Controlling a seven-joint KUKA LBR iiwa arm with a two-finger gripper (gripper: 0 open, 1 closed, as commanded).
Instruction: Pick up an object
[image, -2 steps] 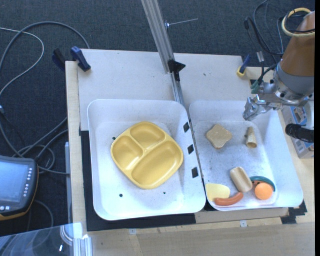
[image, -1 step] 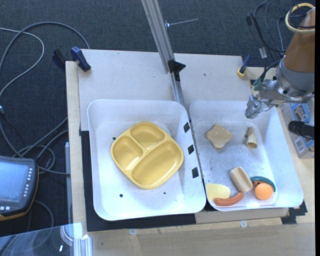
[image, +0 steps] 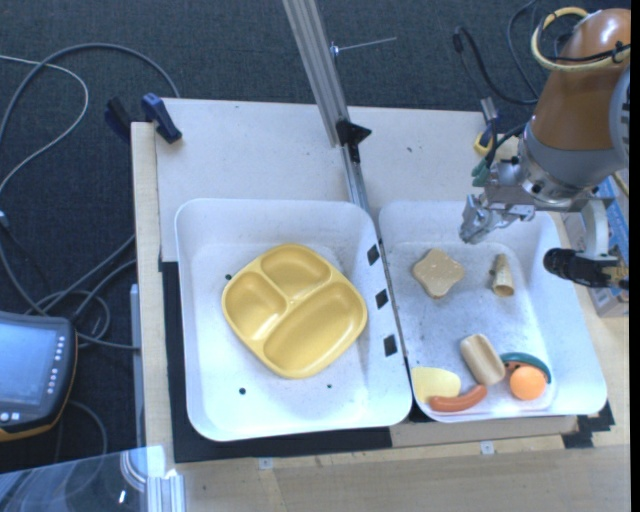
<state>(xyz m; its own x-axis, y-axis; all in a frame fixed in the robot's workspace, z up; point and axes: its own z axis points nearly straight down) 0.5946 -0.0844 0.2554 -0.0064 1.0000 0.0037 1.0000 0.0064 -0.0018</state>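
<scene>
Toast (image: 438, 272), a tan bread-shaped piece, lies flat in the upper middle of the right bin (image: 575, 345), just right of the frame's centre. To its right, apart from it, a small beige cone (image: 501, 275) lies on the bin floor. Lower in the same bin a tan cylinder (image: 481, 359) lies tilted, with an orange ball (image: 527, 383) just beside it on the right and a teal curved piece (image: 527, 359) arching over the ball. At the bin's lower left corner a yellow piece (image: 436, 381) touches a red sausage (image: 457, 401), which runs toward the cylinder's lower end.

The gripper (image: 481, 222) hangs over the upper part of the right bin, above and to the right of the toast and apart from it. Nothing shows between the fingers, and whether they are spread or pressed together cannot be told from this slant. The arm (image: 580, 95) rises from it toward the upper right corner of the frame, its orange band at the top.

The left bin (image: 200, 400) fills the middle left of the frame and holds a yellow divided plate (image: 293, 309) with three compartments. Both bins rest on the table (image: 250, 150). A metal pole (image: 320, 60) slants up from between the bins to the top edge. A tablet (image: 30, 372) sits at the lower left edge, with cables (image: 60, 200) on the dark floor above it.
</scene>
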